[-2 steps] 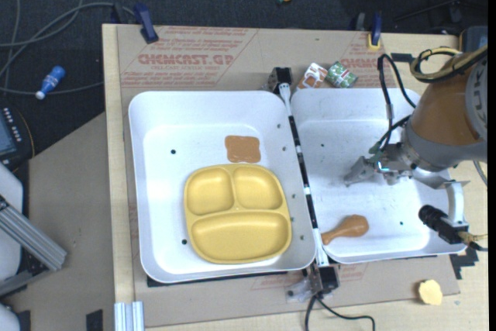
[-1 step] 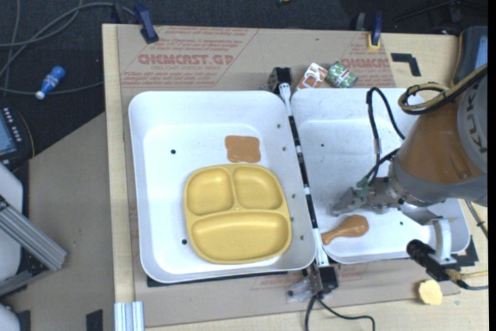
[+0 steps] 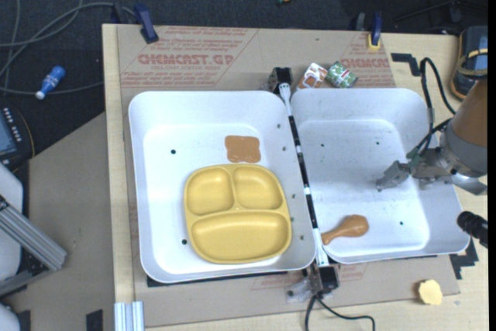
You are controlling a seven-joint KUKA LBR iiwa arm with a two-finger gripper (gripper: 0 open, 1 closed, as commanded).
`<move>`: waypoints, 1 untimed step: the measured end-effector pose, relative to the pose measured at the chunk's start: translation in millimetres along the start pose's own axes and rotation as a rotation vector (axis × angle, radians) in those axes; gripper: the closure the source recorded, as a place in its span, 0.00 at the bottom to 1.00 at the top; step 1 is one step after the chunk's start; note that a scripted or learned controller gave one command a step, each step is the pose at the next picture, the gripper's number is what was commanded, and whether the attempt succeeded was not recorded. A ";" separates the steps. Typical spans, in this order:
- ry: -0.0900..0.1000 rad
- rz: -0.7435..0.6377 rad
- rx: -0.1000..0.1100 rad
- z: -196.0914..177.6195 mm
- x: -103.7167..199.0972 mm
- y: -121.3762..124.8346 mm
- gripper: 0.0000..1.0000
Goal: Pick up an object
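A tan drumstick-shaped toy (image 3: 346, 229) lies in the right bin (image 3: 364, 108) near its front left corner. In the left bin (image 3: 155, 120) rests a yellow divided plate (image 3: 236, 213), and a flat brown toast-like piece (image 3: 242, 149) lies just behind it. My gripper (image 3: 393, 176) hangs low over the right part of the right bin, to the upper right of the drumstick and apart from it. Nothing shows in its grasp.
Two small packets (image 3: 314, 75) (image 3: 341, 75) sit on the cardboard behind the right bin. A yellow lump (image 3: 428, 291) lies off the bins at the front right. Blue clamps (image 3: 145, 23) (image 3: 376, 29) hold the board's back edge.
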State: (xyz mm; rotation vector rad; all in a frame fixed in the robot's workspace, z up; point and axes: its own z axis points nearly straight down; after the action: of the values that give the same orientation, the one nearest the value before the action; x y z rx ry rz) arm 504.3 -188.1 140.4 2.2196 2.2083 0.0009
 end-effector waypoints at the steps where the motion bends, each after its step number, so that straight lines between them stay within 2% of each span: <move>1: 0.012 -0.013 0.012 58.6 88.5 21.7 0.00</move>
State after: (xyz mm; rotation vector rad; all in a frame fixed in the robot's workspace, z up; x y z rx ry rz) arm 526.9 -100.1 81.4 2.2169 2.2351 0.0009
